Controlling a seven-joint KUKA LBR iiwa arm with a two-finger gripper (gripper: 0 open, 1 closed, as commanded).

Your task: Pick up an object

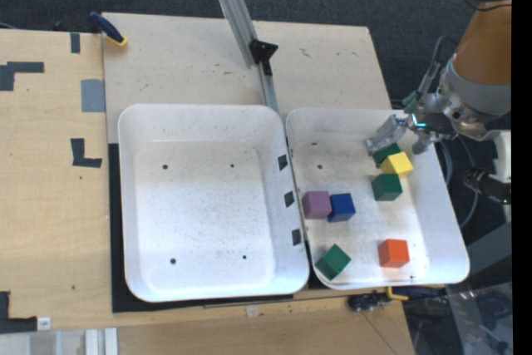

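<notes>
While the gripper (391, 135) hovers, its state impossible to tell, it should centre over the small dark green wooden cube (384, 153) directly beneath. The yellow wooden cube (398, 164) just beside could snag.

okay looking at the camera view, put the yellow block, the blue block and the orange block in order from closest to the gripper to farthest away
1. Yellow block: just below the gripper, near the right bin's far right corner.
2. Blue block: mid-bin, beside the purple block.
3. Orange block: by the right bin's near edge.
</notes>
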